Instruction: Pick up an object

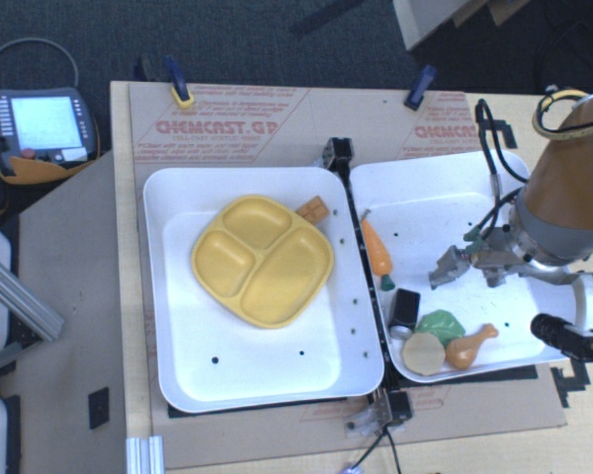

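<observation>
Hovering at right-centre of the frame, the gripper [443, 270] sits over bare floor of the right bin [425, 191], nothing between it and the toys; whether its fingers are spread or closed I cannot tell. Candidate objects cluster along that bin's lower-left: carrot [377, 249] by the divider, black block [405, 309], green piece [442, 324], tan disc [424, 354], drumstick [469, 345]. Yellow divided plate [264, 260] lies in the left bin [178, 363], probably too wide to grasp.

You see pale yellow sectioned plastic plate [264, 261], orange toy carrot [377, 249], green leafy toy [442, 325], tan drumstick toy [470, 346], small black block [405, 308].
</observation>
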